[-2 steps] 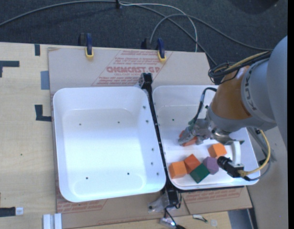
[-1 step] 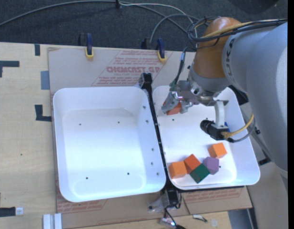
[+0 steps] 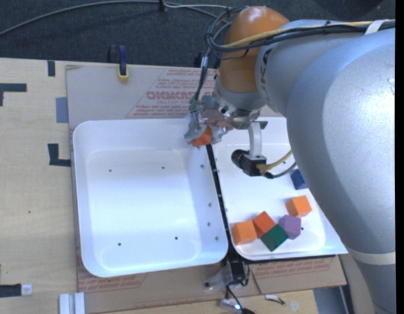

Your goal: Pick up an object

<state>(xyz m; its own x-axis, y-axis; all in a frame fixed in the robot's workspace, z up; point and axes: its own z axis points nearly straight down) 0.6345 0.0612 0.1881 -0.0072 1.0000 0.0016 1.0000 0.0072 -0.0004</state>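
Grey metal arm (image 3: pixel 332 103), smooth and rounded, with a glossy orange band (image 3: pixel 244 41) above the wrist, reaching in from the right. Gripper (image 3: pixel 203 131), small and metallic, pinching an orange block (image 3: pixel 202 138) between its fingers, above the far end of the rim shared by the two bins. Left bin (image 3: pixel 90 195): shallow white plastic, rounded corners, smooth floor with a few dark dots. Right bin (image 3: pixel 323 244): same make, holding two orange cubes (image 3: pixel 244 231) (image 3: pixel 298 205), a red-orange cube (image 3: pixel 264 222), a green cube (image 3: pixel 274 238), a purple cube (image 3: pixel 291 226) clustered at the near end, and a blue piece (image 3: pixel 297 178) beside the arm. Both rest on brown cardboard (image 3: pixel 123 100) over a pale wood bench (image 3: pixel 25 195).
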